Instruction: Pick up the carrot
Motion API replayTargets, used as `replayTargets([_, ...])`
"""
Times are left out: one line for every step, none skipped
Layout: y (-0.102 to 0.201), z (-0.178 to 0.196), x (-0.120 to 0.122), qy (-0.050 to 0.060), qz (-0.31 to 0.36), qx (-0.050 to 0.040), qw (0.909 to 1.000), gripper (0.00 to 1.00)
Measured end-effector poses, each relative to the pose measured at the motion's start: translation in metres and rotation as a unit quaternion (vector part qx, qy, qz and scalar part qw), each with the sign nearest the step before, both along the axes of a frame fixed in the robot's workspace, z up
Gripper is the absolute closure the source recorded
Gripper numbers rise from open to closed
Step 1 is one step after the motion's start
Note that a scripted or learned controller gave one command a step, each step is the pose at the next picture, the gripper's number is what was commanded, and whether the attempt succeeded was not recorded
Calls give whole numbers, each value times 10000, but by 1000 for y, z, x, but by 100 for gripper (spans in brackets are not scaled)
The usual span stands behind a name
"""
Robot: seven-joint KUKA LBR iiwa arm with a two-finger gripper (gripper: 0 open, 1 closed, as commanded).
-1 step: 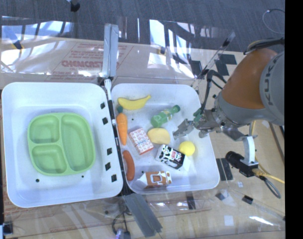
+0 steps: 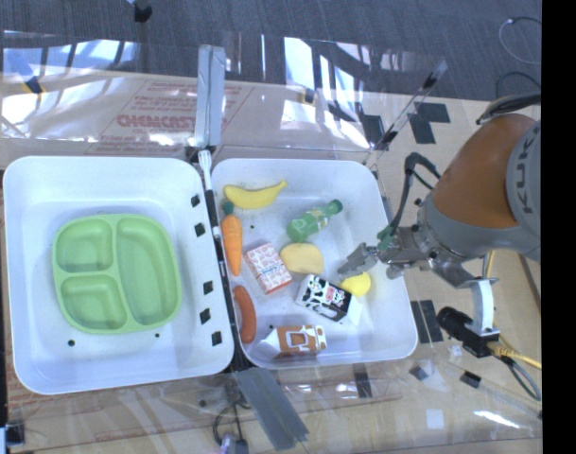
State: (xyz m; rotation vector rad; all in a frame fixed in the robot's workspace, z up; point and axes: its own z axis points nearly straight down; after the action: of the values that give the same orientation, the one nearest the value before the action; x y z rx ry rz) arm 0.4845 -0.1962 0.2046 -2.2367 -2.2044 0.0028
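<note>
Now the carrot (image 2: 232, 243) lies by the left wall of the right bin (image 2: 390, 334), under the banana (image 2: 253, 194). The pincer (image 2: 356, 262) sits well apart from it, fingers spread, holding nothing. Next it must cross left and drop over the carrot.

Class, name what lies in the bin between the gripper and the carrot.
In the camera view, a yellow potato-like piece and small orange-white carton lie between gripper and carrot.

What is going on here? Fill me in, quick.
A robot arm reaches in from the right, its gripper low over the right bin, near a small yellow piece and a milk carton. The carrot it's meant to pick up lies untouched by that bin's left wall. The left bin holds a green divided plate.
</note>
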Motion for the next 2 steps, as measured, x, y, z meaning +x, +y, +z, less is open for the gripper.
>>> replayTargets([34, -95, 42, 0, 1522, 9, 9883, 0])
replayTargets([40, -110, 120, -17, 2145, -2, 9767, 0])
